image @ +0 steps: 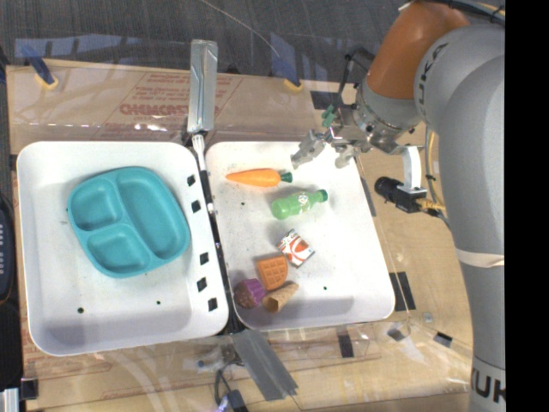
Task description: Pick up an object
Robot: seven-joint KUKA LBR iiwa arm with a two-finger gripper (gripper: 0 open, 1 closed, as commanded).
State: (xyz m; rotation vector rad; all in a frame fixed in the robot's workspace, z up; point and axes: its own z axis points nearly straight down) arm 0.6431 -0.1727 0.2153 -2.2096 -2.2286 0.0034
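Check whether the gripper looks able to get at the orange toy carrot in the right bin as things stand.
Probably yes: the gripper hangs just right of the orange toy carrot, which lies apart from the green toy bottle, uncovered.

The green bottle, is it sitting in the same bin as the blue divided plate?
No, the green bottle lies in the right bin, while the blue divided plate is in the left bin.

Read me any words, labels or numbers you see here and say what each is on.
"KUKA", partly cut off, on the grey arm.
Red print on the clear sheet behind the bins: too blurred to read.
Red and white carton: marking unreadable.
Green bottle: label unreadable.
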